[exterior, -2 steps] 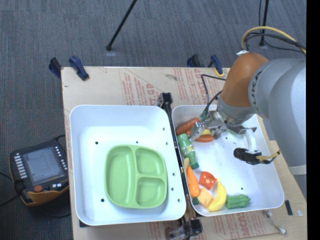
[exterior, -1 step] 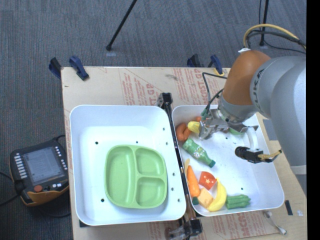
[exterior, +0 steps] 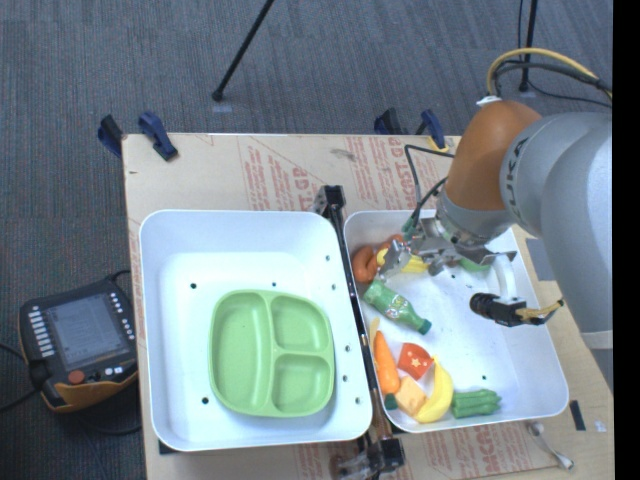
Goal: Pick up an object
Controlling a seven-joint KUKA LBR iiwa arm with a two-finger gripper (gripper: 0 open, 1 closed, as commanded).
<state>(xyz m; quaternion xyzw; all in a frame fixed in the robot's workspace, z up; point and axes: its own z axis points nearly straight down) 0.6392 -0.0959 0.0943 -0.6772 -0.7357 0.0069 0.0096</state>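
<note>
Setting: a cardboard-topped bench is standing on grey carpet, bearing a left bin and a right bin; a teach pendant is lying on the floor beside it.
Arm: the grey arm is reaching down into the far left part of the right bin.
Gripper: it is hanging low among the toys; whether it is open or closed, I cannot tell.
Nearest target: a green toy bottle is lying on its side just below the gripper, cap pointing away from it toward the bin's middle.
Handling: it is probably light, stiff plastic, smooth and round, so it is likely rolling or slipping if pinched off-centre; taking it across the body, square to its length, looks safest.
Beside the gripper: an orange round toy is sitting just to its left, against the bin wall.
Further off: a carrot, a red block, a banana and a green pod-like toy are crowding the near corner, well apart from the gripper.
Left bin: a green divided plate is lying in it.
</note>
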